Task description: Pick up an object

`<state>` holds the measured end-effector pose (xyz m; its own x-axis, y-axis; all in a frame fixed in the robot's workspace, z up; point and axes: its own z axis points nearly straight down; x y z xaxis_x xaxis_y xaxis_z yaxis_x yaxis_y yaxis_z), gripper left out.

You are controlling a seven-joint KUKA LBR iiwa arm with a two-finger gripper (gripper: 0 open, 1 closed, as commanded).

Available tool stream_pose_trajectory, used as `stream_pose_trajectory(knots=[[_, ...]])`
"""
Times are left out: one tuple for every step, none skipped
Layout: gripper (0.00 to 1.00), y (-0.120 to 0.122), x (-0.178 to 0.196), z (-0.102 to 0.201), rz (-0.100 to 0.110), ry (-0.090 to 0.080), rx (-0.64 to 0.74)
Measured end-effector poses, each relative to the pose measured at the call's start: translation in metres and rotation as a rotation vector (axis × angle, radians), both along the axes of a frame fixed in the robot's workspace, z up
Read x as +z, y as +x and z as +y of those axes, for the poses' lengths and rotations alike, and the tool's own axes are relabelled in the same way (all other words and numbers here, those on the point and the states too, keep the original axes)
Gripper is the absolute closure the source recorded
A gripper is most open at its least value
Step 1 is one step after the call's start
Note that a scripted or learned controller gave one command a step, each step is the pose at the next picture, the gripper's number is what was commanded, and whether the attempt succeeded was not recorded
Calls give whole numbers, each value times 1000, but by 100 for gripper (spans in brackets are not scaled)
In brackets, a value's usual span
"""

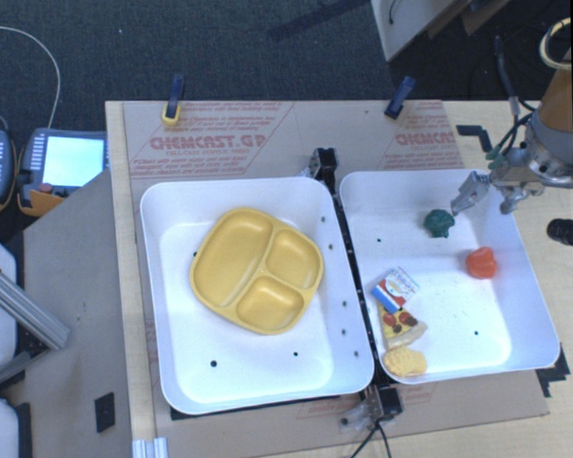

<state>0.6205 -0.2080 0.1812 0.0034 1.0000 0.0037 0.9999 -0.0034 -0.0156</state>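
I see the counter (129, 276) carrying two white bins. The left bin (179, 368) holds a yellow divided plate (257, 269). The right bin (516, 347) holds a snack packet (395, 291), a pizza slice toy (403, 328), a red piece (481, 262) and a green piece (439, 223). My tool (492, 194) hangs spread apart, holding nothing, just right of the green piece at the far wall. Risk: a finger striking that wall, or nudging the piece aside.
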Motion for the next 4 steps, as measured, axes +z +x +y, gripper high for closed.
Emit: stream_pose_trajectory(knots=[[0,4,9,1,-15,-4,4],[0,7,-53,-2,-11,-2,4],[0,6,-99,-1,-11,-2,5],[100,8,-85,-1,-17,-5,5]])
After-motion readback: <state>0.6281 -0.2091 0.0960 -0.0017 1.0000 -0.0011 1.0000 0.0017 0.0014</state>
